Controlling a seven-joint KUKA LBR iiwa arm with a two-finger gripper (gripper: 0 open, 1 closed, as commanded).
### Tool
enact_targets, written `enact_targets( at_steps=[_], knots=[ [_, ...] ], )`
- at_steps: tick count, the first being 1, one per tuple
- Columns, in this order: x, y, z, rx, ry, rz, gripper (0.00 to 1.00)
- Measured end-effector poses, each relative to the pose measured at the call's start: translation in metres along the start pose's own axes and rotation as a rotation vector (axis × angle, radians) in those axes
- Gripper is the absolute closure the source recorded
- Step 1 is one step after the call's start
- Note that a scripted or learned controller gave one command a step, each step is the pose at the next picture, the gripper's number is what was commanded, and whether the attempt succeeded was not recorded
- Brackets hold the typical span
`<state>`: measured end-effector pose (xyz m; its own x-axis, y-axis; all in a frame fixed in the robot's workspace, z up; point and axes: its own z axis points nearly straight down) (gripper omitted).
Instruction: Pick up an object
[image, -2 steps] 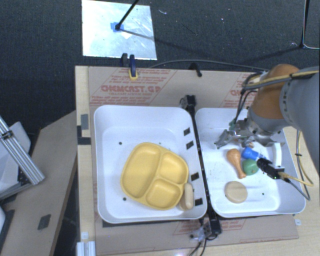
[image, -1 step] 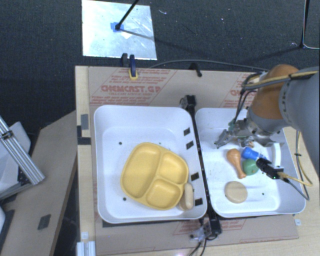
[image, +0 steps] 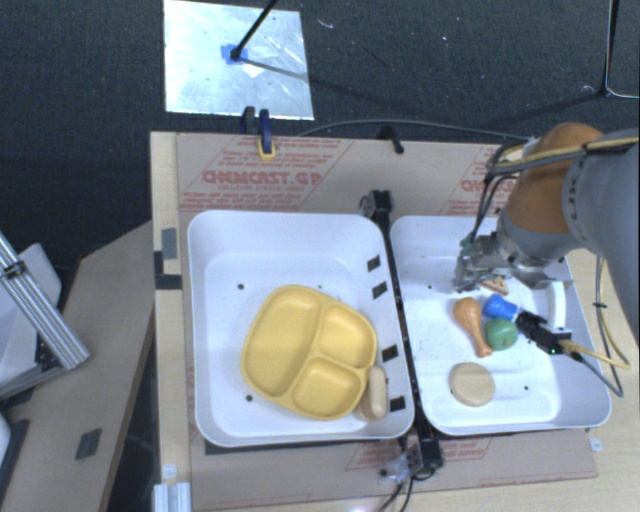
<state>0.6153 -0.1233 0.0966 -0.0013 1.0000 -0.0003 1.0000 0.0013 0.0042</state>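
Whether the metal claw (image: 472, 272) is clenched cannot be told as it hangs above the tan toy drumstick (image: 472, 322) in the right white bin (image: 575, 405).

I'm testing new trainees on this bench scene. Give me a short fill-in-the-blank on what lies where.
1. The yellow divided plate lies in the ____ bin.
2. The round tan cookie lies in the ____ bin.
3. The arm's band above the wrist is ____.
4. The drumstick lies ____ of the blue piece.

Missing words: left; right; orange; left
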Motion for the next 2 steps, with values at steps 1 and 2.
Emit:
enact_targets(
  at_steps=[1,2],
  knots=[
    [-0.008,0.000,-0.048,-0.001,-0.001,0.001,1.00],
    [-0.011,0.005,-0.112,-0.004,-0.001,-0.002,1.00]
  ],
)
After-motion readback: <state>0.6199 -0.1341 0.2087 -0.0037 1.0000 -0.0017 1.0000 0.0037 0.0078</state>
